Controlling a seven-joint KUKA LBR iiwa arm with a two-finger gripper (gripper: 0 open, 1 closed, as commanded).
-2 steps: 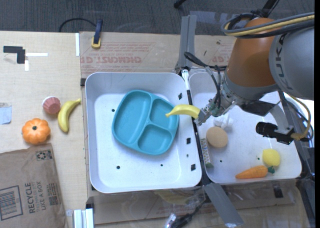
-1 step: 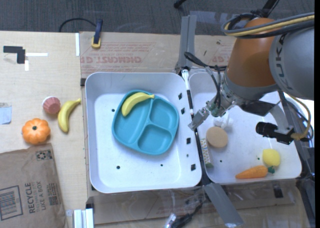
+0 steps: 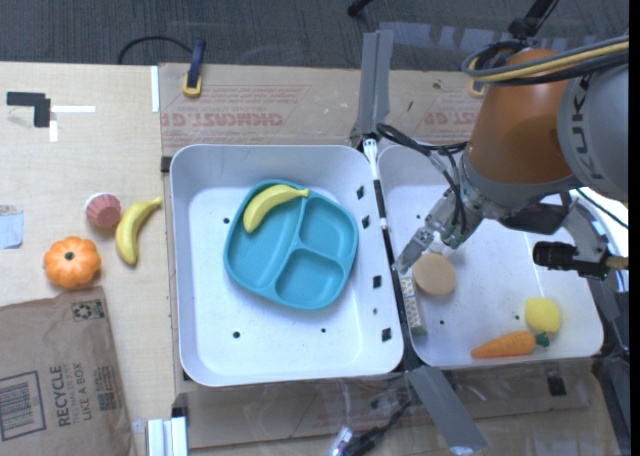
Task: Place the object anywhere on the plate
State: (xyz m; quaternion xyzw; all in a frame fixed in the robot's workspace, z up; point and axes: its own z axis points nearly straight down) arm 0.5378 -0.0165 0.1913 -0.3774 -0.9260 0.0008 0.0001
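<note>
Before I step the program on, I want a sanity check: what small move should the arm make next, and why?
Probably lower the gripper onto the tan round object just beside it in the right bin. The blue plate already carries a banana, so this piece looks like the next pick.

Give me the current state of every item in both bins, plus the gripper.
Blue plate: flat in the left bin, banana on its rim.
Banana: lying across the plate's upper left edge.
Tan round object: resting in the right bin, beside the gripper.
Lemon: loose, right bin.
Carrot: lying flat, right bin.
</note>
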